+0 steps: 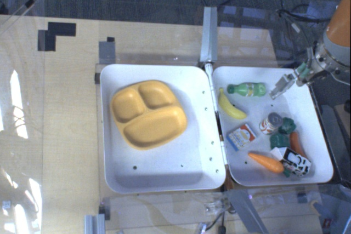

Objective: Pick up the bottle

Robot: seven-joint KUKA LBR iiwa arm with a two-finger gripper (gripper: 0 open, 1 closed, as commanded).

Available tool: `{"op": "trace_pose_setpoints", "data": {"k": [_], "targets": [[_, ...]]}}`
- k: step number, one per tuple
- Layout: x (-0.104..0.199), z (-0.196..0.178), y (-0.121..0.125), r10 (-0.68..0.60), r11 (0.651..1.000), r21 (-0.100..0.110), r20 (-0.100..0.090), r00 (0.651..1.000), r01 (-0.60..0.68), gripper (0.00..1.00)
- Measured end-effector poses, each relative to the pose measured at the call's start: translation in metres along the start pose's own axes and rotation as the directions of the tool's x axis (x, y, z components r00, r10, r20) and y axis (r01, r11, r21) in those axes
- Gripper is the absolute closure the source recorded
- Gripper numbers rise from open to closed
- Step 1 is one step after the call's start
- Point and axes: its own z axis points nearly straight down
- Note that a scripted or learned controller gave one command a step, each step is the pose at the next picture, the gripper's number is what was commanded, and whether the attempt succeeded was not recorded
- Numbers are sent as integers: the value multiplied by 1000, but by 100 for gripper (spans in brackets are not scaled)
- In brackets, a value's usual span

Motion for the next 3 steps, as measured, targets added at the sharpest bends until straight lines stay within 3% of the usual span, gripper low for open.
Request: {"op": "trace_pose_setpoints", "data": {"k": [1, 2, 3], "targets": [[-5, 59, 90, -98, 995, 1, -1, 995, 98, 0], [-54, 145, 76, -98, 995, 2, -2, 995, 98, 0], [-14, 197, 90, -219, 975, 23, -13, 976, 219, 0]]}}
